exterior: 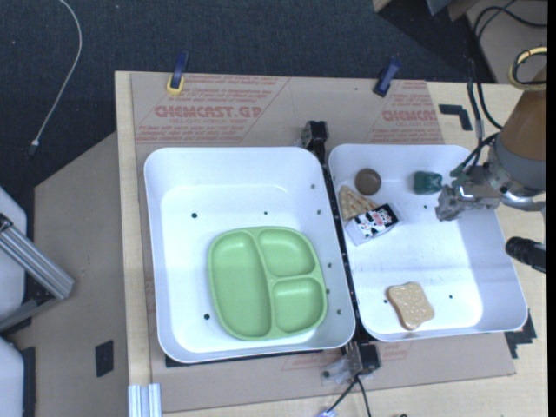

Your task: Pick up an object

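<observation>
over the right bin's (486,311) far right edge, gripper (453,200) low; finger state: cannot tell. nearest object: small teal piece (426,181), just beside it, toward the bin's back and slightly left. short reach, likely.

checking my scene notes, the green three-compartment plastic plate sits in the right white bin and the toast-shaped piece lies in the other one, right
Not quite. The camera view shows the green three-compartment plastic plate in the left white bin, not the right one. The tan toast-shaped piece lies in the other bin, the right white bin.
</observation>
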